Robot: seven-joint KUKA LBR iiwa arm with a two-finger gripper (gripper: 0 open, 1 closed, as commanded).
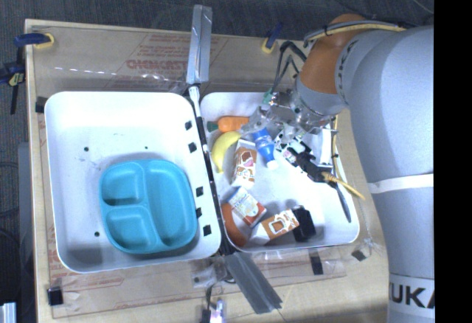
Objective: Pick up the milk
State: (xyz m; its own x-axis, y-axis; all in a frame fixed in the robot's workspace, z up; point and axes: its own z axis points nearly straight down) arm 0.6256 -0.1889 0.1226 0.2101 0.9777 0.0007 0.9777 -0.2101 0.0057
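In the right bin (346, 229), several small cartons lie among other groceries. A white carton with a blue and red label (245, 205) lies near the bin's front; it looks like the milk. A brown and white carton (245, 165) stands by the bin's left wall. Another brown carton (280, 224) lies at the front. My gripper (284, 141) hangs low over the back middle of the right bin. It is right beside a blue and white bottle (264, 146), and well behind the white carton. The wrist hides what is under it.
A carrot (233, 122) and a banana (224, 149) lie at the right bin's back left. An orange item (231, 227) and a black object (303, 223) sit at its front. The left bin (74, 122) holds a blue divided tray (147, 205).
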